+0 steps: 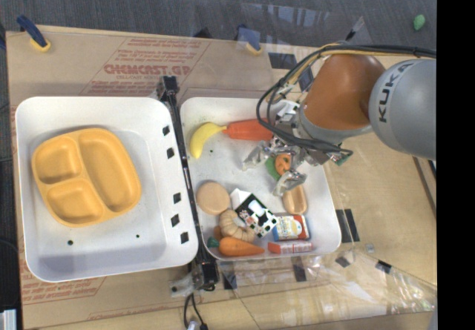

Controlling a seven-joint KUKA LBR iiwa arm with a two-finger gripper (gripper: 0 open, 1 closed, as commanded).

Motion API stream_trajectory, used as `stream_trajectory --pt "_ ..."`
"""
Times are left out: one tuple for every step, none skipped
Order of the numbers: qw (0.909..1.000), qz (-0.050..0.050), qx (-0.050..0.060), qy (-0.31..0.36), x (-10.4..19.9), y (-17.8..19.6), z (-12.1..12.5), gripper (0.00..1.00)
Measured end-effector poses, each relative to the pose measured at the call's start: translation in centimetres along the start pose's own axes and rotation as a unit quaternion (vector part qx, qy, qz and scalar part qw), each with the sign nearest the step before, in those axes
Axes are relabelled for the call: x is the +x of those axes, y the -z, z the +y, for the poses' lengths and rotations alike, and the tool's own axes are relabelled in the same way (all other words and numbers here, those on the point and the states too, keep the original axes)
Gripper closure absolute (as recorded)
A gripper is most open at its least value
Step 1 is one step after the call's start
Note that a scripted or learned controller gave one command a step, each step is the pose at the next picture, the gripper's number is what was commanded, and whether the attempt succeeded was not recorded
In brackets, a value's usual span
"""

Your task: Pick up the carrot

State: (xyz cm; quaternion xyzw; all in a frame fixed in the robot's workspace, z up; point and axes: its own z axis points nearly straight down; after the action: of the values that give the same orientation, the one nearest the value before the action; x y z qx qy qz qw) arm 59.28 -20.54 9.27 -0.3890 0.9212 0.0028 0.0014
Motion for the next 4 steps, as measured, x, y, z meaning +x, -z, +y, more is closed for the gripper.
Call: stream_trajectory --pt "1.0000 -0.001 0.002 0.003 -0.3 1.1 -0.1 1.00" --pt "0.9749 0.001 0.005 0.223 2.2 8.3 1.8 1.00" --pt "0.9839 0.001 0.000 0.179 -3.4 8.4 7.6 1.00" --pt "0.8592 0.003 0.005 0.512 0.5 28.4 6.4 1.00"
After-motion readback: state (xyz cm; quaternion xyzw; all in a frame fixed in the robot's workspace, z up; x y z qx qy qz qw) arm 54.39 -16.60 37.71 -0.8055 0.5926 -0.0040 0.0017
